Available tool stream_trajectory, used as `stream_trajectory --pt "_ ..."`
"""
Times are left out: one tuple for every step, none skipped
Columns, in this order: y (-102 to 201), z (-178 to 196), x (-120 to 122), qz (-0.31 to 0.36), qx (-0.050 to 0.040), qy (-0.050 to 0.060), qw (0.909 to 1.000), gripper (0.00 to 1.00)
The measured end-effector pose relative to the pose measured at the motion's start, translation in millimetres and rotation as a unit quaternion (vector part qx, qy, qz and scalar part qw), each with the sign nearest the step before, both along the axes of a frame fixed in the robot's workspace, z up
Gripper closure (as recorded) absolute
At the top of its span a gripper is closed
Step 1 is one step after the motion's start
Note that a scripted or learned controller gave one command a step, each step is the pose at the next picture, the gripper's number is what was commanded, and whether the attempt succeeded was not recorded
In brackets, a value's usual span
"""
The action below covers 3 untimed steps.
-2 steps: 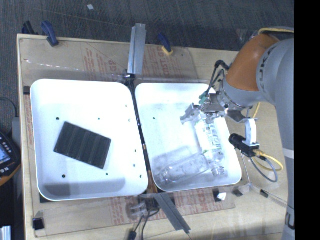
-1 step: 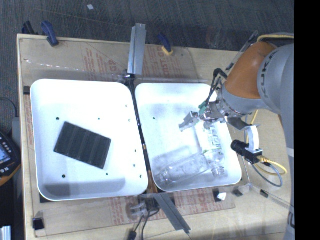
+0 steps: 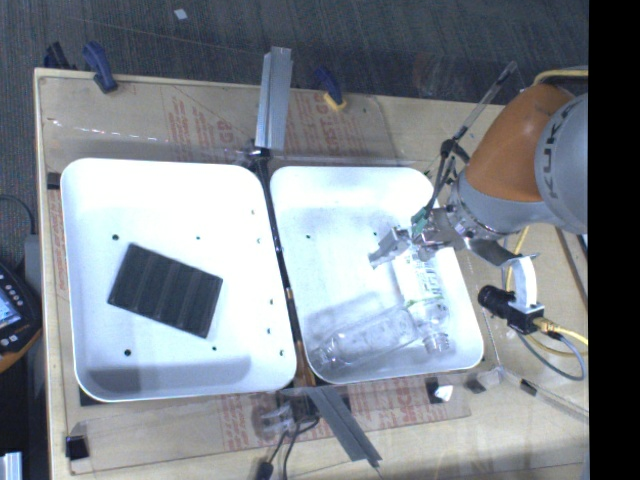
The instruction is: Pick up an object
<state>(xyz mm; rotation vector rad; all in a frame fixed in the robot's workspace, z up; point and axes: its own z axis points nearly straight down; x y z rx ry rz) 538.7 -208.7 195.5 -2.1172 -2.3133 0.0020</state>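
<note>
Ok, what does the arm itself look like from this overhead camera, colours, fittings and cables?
The rounded grey arm carries a broad orange band above the wrist. Below it sits a darker grey wrist section, ending in a small metallic hand with green and red specks near its base. Thin black rods or cables run up beside the wrist. Whether the yellow cable on the bench belongs to the arm is unclear.

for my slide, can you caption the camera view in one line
KUKA arm's hand over the right bin above clear plastic bottles; a dark ribbed pad lies in the left bin.
</note>
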Motion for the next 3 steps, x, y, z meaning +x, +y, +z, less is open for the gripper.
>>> stream_trajectory --pt "-1 -8 11 0.014 -0.0016 -0.002 0.9999 0.00" --pt "-1 -3 12 0.029 -0.0021 -0.003 0.9996 0.00" --pt "15 -83 17 0.072 -0.0004 -0.001 0.9974 0.00"
